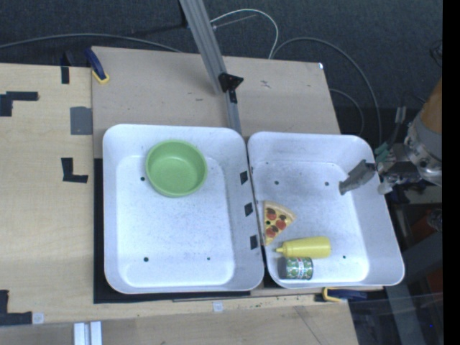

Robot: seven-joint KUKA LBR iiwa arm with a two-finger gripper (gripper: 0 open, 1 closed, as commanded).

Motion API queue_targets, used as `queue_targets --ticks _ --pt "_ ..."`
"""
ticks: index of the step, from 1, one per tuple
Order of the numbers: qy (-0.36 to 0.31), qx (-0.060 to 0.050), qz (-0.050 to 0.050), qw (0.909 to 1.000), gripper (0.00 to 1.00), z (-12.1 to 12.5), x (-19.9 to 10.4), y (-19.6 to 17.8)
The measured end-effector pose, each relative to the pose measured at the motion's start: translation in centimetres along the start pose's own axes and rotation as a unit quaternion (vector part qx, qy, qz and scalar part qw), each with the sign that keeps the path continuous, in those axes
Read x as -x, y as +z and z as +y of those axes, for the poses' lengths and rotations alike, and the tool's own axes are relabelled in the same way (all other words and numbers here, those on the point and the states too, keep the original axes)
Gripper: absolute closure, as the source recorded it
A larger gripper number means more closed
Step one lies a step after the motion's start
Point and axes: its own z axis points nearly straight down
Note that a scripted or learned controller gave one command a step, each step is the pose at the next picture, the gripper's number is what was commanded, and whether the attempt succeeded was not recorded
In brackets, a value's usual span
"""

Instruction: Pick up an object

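The pincer [357,176] is hanging over the right rim of the right bin [374,214], reaching in from the right with its grey finger slanting down and to the left. Whether it is spread or pressed together, I cannot tell; nothing is showing between its fingertips.

Three things are lying in that bin, all below and to the left of the pincer and well apart from it. The yellow bottle [305,247] is lying on its side with its long axis running nearly left to right, its narrower capped end pointing left, away from the pincer's side of the bin. It is looking plain mustard-yellow, rounded and smooth. Just below it and touching or nearly touching is a small can [296,268], green and silvery, also lying on its side near the bin's front wall. Up and to the left of the bottle, farther still from the pincer, a toy pizza slice [275,221] is lying flat: tan crust, orange top with red spots, its crust edge sitting toward the upper left and its tip pointing down and to the left.

Across the divide, in the left bin [122,264], a green bowl [176,168] is sitting upright, far to the left of the pincer.
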Motion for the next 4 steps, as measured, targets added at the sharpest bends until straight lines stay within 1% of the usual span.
queue_targets --ticks 1,2,3,4 --pt "0.000 0.000 0.000 1.0000 0.00 0.0 0.0 0.0" --pt "0.000 -0.003 0.001 1.0000 0.00 0.6 -0.8 5.7" --pt "0.000 -0.004 0.001 1.0000 0.00 0.2 -1.9 11.5" --pt "0.000 -0.003 0.001 1.0000 0.00 0.8 -2.4 16.4"
